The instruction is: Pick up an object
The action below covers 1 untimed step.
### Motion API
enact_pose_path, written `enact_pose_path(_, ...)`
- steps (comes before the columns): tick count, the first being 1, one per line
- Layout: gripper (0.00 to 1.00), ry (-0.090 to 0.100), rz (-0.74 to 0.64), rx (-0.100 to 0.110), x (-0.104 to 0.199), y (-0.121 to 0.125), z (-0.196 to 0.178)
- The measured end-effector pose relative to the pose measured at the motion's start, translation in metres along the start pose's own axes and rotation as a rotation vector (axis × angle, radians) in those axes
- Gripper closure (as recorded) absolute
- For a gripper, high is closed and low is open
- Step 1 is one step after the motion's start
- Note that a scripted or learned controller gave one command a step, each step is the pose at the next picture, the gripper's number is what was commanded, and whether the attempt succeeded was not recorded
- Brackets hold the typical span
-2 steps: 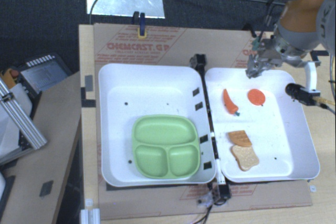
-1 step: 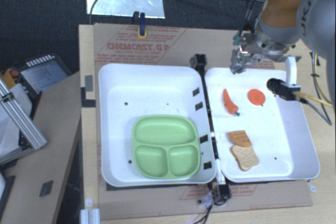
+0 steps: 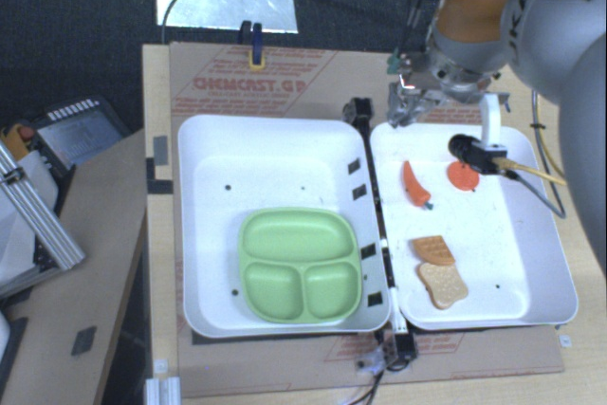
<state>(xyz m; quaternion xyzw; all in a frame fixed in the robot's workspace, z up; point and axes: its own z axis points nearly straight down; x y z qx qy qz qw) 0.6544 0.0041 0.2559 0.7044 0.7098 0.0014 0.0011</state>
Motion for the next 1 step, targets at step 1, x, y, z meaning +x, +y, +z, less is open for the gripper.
enact_pose_path(1, 1.00, 0.001, -0.001, 0.001, 0.0558, 0.0006, -0.0035)
